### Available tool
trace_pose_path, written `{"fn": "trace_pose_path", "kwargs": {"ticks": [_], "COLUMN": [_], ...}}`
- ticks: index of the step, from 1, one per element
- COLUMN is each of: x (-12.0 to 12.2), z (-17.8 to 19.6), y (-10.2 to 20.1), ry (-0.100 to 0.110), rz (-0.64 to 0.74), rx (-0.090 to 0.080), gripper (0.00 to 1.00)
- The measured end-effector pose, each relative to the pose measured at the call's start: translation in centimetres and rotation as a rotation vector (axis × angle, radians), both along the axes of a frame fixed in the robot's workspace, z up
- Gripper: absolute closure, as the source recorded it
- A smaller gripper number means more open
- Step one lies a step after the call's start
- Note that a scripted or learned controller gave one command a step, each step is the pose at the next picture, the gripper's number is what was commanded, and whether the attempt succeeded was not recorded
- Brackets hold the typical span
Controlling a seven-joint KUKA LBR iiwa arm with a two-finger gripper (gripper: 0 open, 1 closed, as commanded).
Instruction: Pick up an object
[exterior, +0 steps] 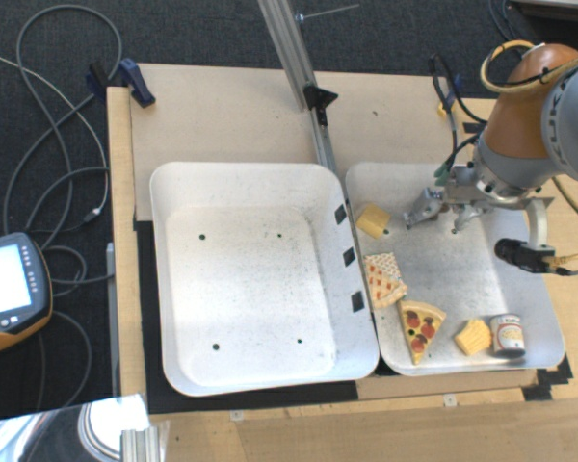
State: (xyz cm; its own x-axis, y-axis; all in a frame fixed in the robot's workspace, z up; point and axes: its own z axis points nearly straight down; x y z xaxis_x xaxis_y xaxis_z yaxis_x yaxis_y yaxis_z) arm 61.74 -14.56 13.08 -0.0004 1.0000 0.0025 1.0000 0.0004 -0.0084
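Objects all sit in the right bin [549, 340], smooth white plastic: a pale yellow cheese chunk [373, 221] by the left wall, a flat checkered waffle square [384, 278], a pizza wedge [420, 329], a small yellow block [473, 336], and a short metal can [507, 334] touching it. My tool [445, 212] hangs over the upper bin floor, right of the chunk, metal fingers apart, clamped on nothing.
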Motion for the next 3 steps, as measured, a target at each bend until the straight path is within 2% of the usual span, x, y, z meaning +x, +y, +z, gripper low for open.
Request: {"fn": "trace_pose_path", "kwargs": {"ticks": [1,2,3], "x": [-0.1,0.1,0.5], "z": [-4.1,-2.6,2.0], "y": [0.1,0.1,-0.5], "ry": [-0.001,-0.008,-0.015], "rz": [0.000,0.000,-0.001], "rx": [0.000,-0.001,-0.004], "gripper": [0.00,1.00,1.00]}}
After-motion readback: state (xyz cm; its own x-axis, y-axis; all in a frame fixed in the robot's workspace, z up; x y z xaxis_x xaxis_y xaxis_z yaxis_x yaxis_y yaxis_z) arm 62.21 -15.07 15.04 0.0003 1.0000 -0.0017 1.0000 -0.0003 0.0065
